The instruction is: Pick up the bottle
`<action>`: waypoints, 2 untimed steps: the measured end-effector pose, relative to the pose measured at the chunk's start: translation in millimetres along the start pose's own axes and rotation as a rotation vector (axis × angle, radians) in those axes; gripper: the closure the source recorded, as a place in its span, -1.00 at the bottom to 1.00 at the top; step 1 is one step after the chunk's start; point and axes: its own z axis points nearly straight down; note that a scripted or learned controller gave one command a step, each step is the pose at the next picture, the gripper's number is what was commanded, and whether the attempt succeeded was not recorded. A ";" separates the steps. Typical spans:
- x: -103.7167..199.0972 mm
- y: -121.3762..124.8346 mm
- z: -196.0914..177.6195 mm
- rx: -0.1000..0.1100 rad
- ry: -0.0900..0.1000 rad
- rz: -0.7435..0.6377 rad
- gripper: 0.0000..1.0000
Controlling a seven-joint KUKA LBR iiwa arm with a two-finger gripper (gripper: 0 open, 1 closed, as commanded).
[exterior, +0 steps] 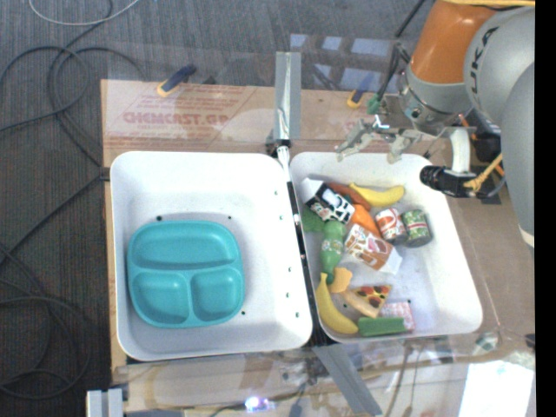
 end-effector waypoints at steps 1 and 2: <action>-6.2 -52.6 101.1 0.001 0.001 -0.170 -1.00; -3.5 -59.4 131.6 -0.015 -0.003 -0.139 -1.00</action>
